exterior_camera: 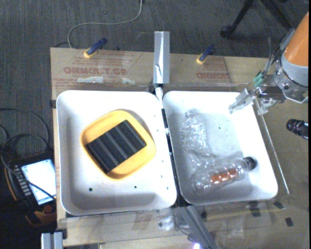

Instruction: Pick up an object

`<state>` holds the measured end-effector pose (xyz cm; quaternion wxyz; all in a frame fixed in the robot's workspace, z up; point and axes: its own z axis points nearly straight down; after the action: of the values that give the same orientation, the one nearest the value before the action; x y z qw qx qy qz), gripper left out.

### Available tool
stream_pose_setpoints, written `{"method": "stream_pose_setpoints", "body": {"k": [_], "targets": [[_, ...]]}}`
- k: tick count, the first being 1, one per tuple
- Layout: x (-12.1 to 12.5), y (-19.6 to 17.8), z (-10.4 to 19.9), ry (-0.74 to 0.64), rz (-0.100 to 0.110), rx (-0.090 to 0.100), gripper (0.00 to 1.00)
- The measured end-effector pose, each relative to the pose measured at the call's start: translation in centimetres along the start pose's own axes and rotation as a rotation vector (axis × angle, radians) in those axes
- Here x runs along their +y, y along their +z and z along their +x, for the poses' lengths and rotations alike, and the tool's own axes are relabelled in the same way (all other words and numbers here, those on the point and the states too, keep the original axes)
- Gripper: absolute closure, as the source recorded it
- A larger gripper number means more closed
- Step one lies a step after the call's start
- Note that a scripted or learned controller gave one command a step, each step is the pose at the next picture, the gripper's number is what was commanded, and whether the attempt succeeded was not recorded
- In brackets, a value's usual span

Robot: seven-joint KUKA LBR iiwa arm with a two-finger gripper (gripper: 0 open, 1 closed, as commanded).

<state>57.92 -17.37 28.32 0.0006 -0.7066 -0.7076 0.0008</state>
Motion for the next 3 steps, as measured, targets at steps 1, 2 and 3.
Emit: {"method": "stream_pose_setpoints", "body": {"k": [1,2,3], "targets": [[0.0,0.0,0.0,0.0,0.0,0.0,0.0],[-2.5,-6.3,-1.0,-0.008,-0.003,-0.002,0.0],[-0.8,6.9,3.6,-0.032,0.0,0.002,0.0]]}}
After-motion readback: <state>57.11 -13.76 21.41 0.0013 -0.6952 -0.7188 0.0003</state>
